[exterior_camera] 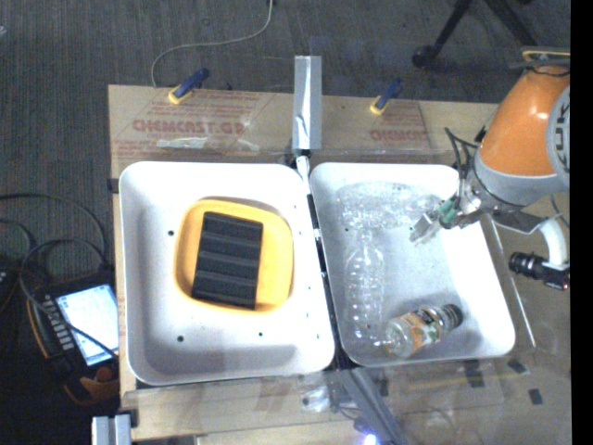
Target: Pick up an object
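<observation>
My gripper (426,227) hangs over the right bin (496,290), in its upper right part, beside a crumpled clear plastic container (380,202). Nothing shows in its grasp. A clear plastic bottle (365,281) lies lengthwise down the middle of that bin. Near the bin's front lies a small bottle (422,328) with a black cap and a yellowish label, on its side. In the left bin (148,276) a black ridged block (225,259) rests on a yellow dish (278,248).
The grey arm with its orange band (523,133) reaches in from the right above the right bin's far corner. A metal post (306,109) stands behind the seam between the bins. Two blue-and-yellow clamps (188,85) sit on the back board.
</observation>
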Robot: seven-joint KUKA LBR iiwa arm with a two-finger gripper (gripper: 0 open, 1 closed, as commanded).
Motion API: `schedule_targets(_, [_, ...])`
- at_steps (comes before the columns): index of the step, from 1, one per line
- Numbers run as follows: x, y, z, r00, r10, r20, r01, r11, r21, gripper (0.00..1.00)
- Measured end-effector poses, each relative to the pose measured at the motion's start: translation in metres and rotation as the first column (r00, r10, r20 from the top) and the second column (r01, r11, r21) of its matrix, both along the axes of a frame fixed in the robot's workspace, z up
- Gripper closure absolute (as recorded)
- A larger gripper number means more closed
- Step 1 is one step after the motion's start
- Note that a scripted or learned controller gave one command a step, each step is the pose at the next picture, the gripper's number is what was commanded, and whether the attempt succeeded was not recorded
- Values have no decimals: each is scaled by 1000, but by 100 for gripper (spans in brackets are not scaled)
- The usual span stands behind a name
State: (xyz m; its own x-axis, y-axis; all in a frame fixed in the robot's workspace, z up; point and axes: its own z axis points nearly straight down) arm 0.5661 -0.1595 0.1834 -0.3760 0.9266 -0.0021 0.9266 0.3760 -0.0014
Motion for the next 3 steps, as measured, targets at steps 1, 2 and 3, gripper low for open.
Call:
schedule_targets(1, [-47, 22, -11, 999, -36, -2, 36, 999, 0, 0])
schedule_targets(2, [-83, 46, -25, 998, -58, -3, 58, 998, 1, 0])
schedule_targets(3, [-2, 57, -91, 996, -85, 15, 85, 996, 0, 0])
